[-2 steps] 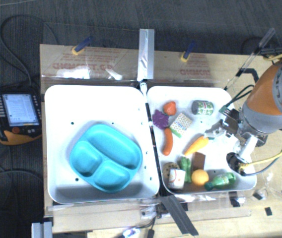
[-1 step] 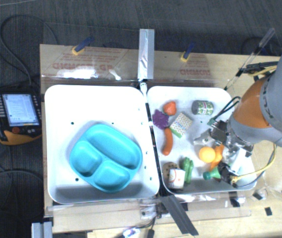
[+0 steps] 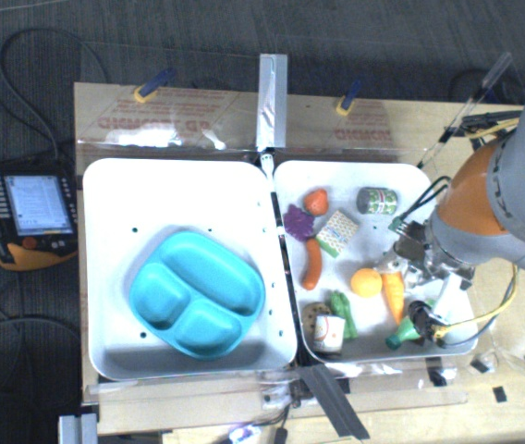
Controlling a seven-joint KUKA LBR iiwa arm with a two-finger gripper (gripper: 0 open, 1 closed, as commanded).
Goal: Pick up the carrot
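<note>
the carrot looks like smooth, slightly glossy plastic; the blue tray is smooth matt plastic; both bins are glossy white plastic; the worktop is pale bare wood; the can looks metallic and shiny

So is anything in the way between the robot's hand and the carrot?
Nothing visible is. The gripper sits right beside the carrot in the right bin, at its upper right. The orange ball only touches the carrot's other side.
</note>
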